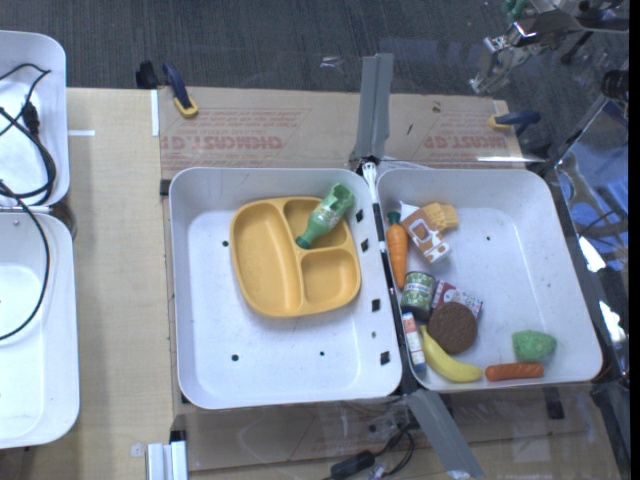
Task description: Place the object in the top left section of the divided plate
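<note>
One green bottle (326, 215) lies tilted in the yellow divided plate (270, 278), across the upper right compartment's rim, in the left bin (200, 358). Gripper (510, 43) is raised at upper right, well apart; jaws state: cannot tell. Placement looks done, compartment questionable.

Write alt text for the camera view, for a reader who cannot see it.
A green plastic bottle lies tilted across the upper right rim of a yellow divided plate in the left white bin. The right white bin holds toy foods, including an orange carrot and a yellow banana. The gripper hangs beyond the bins, upper right.
</note>
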`<action>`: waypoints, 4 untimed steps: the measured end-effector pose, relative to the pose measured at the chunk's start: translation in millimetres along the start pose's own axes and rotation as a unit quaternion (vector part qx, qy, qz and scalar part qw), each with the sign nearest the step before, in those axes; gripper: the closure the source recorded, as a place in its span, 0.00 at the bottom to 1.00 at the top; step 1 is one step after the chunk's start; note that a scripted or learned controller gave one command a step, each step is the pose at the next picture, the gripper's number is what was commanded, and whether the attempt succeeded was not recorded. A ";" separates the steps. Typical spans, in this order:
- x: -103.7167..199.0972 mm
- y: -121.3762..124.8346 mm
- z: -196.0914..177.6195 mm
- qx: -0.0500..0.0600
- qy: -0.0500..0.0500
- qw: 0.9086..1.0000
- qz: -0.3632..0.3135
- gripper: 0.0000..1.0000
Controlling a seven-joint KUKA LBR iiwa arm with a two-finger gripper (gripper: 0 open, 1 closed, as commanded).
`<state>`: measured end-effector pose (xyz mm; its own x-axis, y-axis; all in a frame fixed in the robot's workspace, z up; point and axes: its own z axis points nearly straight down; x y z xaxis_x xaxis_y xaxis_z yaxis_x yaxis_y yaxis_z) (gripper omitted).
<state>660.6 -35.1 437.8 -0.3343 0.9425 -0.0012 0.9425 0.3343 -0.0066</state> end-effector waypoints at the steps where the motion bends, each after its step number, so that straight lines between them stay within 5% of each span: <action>1: -51.2 -18.2 -0.4 -0.001 0.000 0.997 -0.073 1.00; 2: -40.5 -75.1 -0.7 -0.001 0.000 0.988 -0.154 1.00; 3: -104.2 -42.1 0.6 -0.001 0.000 0.990 -0.143 1.00; 4: -155.4 -55.2 0.2 -0.002 -0.001 0.986 -0.169 1.00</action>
<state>660.5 -200.0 438.2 -0.6298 0.7768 -0.0007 0.7768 0.6298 -0.0028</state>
